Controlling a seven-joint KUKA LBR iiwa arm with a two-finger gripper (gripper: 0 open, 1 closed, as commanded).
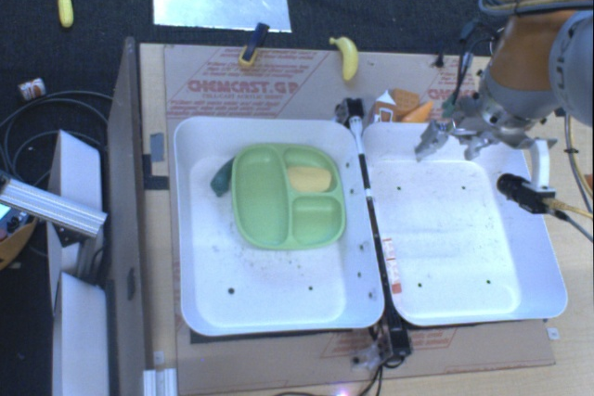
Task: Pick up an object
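Left bin [204, 292]: yellow piece [309, 178], far from hand [452, 142].

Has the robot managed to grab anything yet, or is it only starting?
Only starting, it seems. The gripper sits over the right bin's far edge with nothing seen in it. The green plate and the yellow piece on it lie in the left bin, so picking is left.
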